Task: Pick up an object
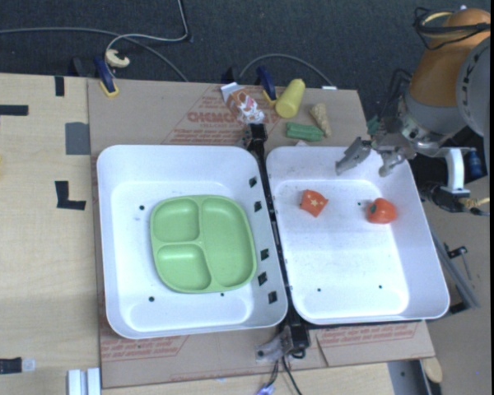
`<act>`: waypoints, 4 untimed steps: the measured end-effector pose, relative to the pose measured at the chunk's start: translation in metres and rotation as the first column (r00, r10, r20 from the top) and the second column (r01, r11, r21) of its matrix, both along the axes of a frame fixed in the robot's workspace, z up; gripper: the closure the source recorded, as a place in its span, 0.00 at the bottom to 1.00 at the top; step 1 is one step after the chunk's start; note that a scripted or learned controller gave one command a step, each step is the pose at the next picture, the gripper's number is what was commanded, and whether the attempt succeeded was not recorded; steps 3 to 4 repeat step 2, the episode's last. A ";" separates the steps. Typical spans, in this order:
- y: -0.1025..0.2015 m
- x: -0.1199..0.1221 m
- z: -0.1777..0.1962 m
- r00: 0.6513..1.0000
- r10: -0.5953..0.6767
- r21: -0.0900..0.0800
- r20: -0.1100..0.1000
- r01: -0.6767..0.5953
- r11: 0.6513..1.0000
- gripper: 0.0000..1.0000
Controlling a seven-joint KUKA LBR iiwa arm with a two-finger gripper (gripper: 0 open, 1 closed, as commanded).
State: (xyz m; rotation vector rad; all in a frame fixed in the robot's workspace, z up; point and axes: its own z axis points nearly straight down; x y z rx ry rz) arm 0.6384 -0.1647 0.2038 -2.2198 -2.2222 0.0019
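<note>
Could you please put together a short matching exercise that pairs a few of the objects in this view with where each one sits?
Things:
1. green divided plate
2. orange-red block
3. yellow object
4. gripper

Places:
A. on the cardboard beyond the bins
B. in the left bin
C. above the far right part of the right bin
D. on the right bin's floor, left of the red rounded object

Pairs: 1-B, 2-D, 3-A, 4-C

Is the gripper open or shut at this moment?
Open. The gripper hangs over the right white bin with its two fingers spread apart and nothing between them.
</note>
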 end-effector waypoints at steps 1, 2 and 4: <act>0.057 -0.009 -0.118 1.000 0.001 0.001 0.003 -0.001 1.000 0.00; 0.056 -0.009 -0.108 1.000 0.002 -0.001 0.004 -0.002 1.000 1.00; 0.056 -0.009 -0.108 1.000 0.002 -0.001 0.004 -0.002 1.000 1.00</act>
